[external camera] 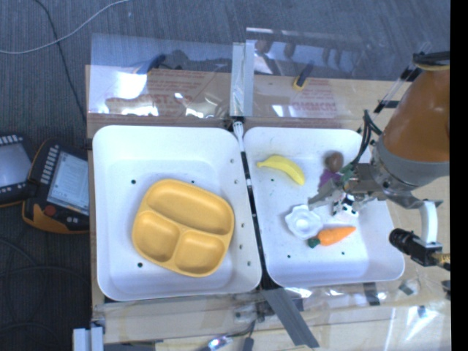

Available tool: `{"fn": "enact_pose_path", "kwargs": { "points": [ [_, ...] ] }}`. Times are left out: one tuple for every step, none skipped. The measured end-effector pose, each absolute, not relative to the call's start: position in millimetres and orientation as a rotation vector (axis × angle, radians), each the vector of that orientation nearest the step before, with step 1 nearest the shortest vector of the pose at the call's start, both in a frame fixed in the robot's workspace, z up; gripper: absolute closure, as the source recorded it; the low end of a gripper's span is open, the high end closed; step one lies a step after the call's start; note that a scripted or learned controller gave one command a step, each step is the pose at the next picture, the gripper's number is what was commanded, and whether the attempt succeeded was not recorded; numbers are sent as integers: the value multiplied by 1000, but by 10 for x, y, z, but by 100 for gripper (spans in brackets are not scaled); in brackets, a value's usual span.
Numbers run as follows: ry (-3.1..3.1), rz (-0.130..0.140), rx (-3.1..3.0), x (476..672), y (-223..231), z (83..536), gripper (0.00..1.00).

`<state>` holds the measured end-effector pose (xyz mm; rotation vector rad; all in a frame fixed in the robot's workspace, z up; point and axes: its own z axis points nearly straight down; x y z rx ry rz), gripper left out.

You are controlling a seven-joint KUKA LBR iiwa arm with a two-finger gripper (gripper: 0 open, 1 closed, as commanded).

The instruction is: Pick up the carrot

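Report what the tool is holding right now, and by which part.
Nothing that can be seen. The tool hangs over the right bin, above the white cup. The carrot lies loose on the bin floor, apart from it.

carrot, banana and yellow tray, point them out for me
carrot [337, 235], camera view, middle of the orange body
banana [282, 167], camera view, middle of the curve
yellow tray [183, 226], camera view, ridge between its compartments

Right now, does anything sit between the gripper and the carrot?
Nothing visible blocks it. The gripper hangs just above the carrot in the right bin; a white cup-like item lies beside the carrot's green end.
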<state>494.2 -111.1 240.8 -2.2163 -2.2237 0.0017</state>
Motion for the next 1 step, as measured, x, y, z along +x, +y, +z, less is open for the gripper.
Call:
{"fn": "enact_pose_path", "kwargs": {
  "points": [
    [-2005,2,-2416,5214,-1382,2445,0]
  ]
}}
